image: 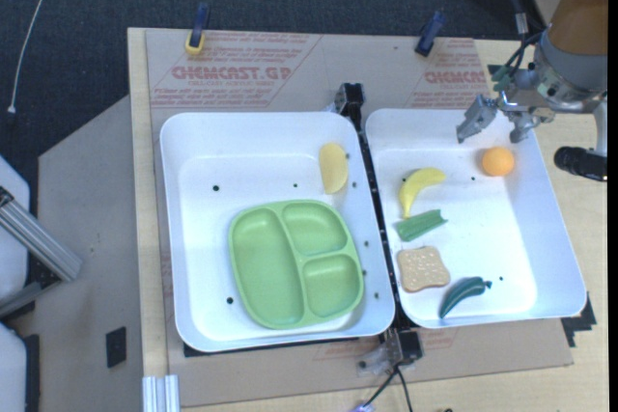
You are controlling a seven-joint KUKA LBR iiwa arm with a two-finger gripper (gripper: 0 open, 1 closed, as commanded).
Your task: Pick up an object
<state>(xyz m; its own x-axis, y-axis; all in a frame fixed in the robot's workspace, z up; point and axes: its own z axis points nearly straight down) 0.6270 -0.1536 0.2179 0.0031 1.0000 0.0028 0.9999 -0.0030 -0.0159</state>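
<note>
- Gripper [499, 123]: fingers spread apart, nothing between them, poised over the right bin [546, 236] near its far rim.
- Orange ball [498, 162]: in that bin, just beside the gripper at 6 o'clock, not touching.
- Banana [419, 187]: at 8 o'clock, farther off.

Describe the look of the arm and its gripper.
The arm is grey with a broad orange band above the wrist. Dark cables run along its upper side. The gripper is small, grey metal, with two thin fingers under a cluttered wrist block.
</note>
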